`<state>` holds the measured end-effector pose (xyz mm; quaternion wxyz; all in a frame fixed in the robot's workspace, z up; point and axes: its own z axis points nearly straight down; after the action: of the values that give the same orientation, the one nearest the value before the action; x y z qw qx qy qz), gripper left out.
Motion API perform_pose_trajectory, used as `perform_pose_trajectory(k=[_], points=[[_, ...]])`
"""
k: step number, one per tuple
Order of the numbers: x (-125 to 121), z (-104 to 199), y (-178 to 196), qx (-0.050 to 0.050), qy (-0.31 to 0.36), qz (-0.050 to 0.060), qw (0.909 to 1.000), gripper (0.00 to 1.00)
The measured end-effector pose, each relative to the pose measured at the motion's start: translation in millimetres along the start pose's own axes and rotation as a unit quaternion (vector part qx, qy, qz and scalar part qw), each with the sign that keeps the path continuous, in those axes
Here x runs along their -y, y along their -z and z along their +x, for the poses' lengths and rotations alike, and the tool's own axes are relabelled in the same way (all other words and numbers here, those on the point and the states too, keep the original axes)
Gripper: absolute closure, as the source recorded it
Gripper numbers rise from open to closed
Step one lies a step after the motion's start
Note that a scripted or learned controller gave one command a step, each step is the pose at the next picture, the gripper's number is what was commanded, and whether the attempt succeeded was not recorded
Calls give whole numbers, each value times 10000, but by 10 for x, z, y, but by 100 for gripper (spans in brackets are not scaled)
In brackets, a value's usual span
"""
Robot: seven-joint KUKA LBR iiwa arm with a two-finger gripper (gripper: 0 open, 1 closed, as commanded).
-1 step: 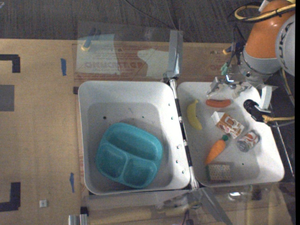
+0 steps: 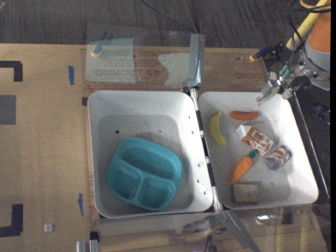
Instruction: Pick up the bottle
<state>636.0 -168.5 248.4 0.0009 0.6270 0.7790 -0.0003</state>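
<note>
White plastic right bin: small glossy bottle lying on its side near a tapered carrot and curved banana. Gripper above bin's far corner; finger state cannot be told.

A light wooden tabletop fills most of the view, with black tape marks and small blue tape pieces on its left part. Beyond its far edge lies a dark grey floor, where a black cable runs.
</note>
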Motion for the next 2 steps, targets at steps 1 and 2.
perform_pose_trajectory(k=[1,2], points=[[-2,-11,91,6,-8,-4,10000,100],[-189,-607,946,1,95,-4,10000,100]])
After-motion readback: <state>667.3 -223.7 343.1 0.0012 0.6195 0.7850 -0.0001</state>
